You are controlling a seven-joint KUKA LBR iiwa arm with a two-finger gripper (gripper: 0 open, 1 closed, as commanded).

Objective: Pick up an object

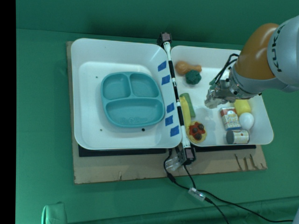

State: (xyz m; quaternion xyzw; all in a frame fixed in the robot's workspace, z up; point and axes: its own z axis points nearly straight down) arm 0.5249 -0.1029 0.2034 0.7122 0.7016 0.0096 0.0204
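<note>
One small carton (pixel 230 118) sits just under the tool (pixel 214 100); it looks light and stiff, so pinch its flat sides. I cannot tell the tool's state.

Legible marking: the letters "KU", the start of a cut-off brand name, on the grey housing of the robot arm (pixel 280 55) at the frame's right edge. Label print on the small carton (pixel 230 118) and can (pixel 238 136) is unreadable

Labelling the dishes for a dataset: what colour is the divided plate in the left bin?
Teal blue plate, seen in the camera view.
</note>
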